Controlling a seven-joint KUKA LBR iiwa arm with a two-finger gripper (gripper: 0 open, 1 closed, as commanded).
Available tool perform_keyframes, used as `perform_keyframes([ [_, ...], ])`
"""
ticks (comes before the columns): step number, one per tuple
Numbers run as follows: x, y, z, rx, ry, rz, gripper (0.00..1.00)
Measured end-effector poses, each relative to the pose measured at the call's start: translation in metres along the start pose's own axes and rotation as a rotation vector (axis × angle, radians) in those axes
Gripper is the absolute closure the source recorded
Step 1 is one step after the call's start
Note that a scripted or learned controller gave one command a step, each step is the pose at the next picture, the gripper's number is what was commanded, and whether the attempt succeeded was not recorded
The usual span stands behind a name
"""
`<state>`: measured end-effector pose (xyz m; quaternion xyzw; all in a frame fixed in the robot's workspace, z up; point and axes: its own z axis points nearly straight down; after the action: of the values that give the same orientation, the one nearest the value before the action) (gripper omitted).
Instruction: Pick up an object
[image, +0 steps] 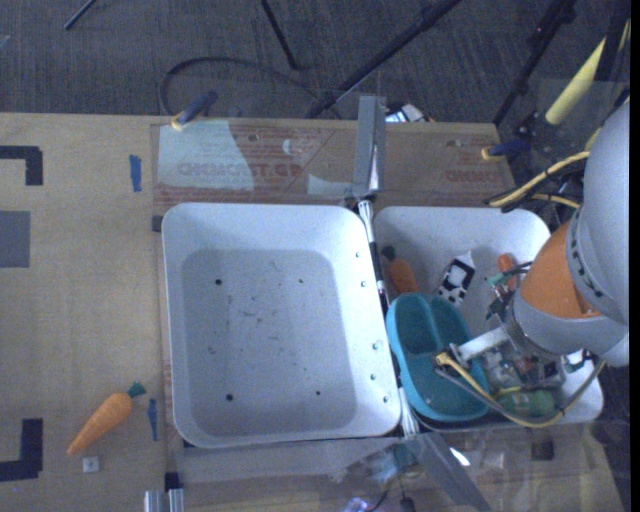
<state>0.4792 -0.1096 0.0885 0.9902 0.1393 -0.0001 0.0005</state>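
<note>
Blue plastic sits right under my claw (505, 375): a blue bowl (432, 352) lies in the near part of the right bin (420, 228), and my wrist hangs low over its near-right side, with cables and a green thing (530, 402) crowded beneath me. Whether my claw is open or closed I cannot tell, as my own arm hides it. I judge the risk to be that I nip the bowl's thin rim and it slips or tips, or that I snag the clutter beside it. Farther back in the same bin lie an orange piece (402, 274) by the left wall, a black-and-white item (457, 279) and something small and orange (506, 264). The left bin (180, 300) has only specks on its floor. Outside both, a toy carrot (100, 421) lies on the bench (70, 330), well apart from my reach.
</note>
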Motion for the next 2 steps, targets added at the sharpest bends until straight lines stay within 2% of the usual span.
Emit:
perform_keyframes([
  [1,0.059,0.059,-0.153,0.003,-0.002,0.061,1.0],
  [2,0.028,0.072,-0.021,0.009,-0.001,0.043,1.0],
])
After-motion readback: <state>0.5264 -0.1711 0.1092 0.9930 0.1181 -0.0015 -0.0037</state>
